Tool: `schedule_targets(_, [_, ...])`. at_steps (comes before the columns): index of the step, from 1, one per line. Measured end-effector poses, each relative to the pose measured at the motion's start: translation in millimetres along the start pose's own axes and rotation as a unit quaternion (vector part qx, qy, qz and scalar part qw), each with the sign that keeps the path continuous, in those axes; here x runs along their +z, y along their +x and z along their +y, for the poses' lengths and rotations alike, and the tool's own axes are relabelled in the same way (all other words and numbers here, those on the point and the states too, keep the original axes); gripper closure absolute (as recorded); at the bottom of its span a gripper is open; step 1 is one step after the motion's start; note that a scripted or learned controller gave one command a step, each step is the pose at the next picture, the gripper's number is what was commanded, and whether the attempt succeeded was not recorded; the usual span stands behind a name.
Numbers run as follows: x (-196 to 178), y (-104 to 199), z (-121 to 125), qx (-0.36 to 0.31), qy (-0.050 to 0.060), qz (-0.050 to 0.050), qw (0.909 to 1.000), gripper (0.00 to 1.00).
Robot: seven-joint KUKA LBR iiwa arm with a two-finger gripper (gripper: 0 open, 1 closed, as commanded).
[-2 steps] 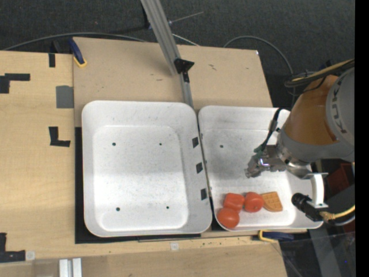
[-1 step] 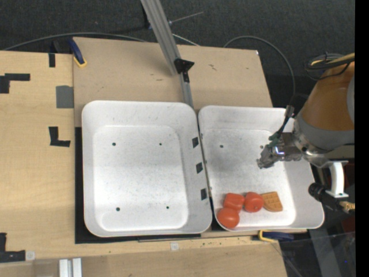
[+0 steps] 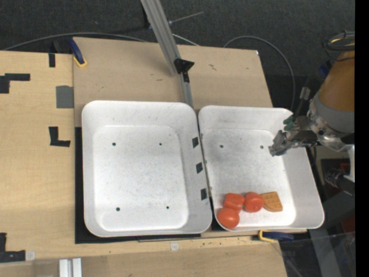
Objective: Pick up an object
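Note:
Three red tomato-like pieces [image 3: 237, 206] lie clustered at the near edge of the right bin [image 3: 242, 128]. Beside them, to the right, rests a tan cracker-like piece [image 3: 271, 201]. My gripper [image 3: 281, 143] hangs over the right side of the same bin, well behind these objects. I see nothing between its fingers.
The left bin [image 3: 138, 166] sits beside the right one, joined by dark clips along the shared rim. A grey metal pole [image 3: 164, 30] slants in from the top toward the bins' far edge. The wooden bench [image 3: 34, 154] extends to the left.

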State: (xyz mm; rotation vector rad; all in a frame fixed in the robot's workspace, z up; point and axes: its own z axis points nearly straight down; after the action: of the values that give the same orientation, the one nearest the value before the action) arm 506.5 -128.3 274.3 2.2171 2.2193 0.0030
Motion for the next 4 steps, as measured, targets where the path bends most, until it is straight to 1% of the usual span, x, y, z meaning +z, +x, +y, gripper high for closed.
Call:
schedule_targets(1, [-13, 0, 0, 0.0, 0.002, 0.001, 1.0, 1.0])
schedule_targets(2, [3, 43, 4, -0.002, 0.003, 0.001, 1.0, 1.0])
schedule_targets(4, [38, 142, 5, -0.002, 0.004, 0.001, 1.0, 1.0])
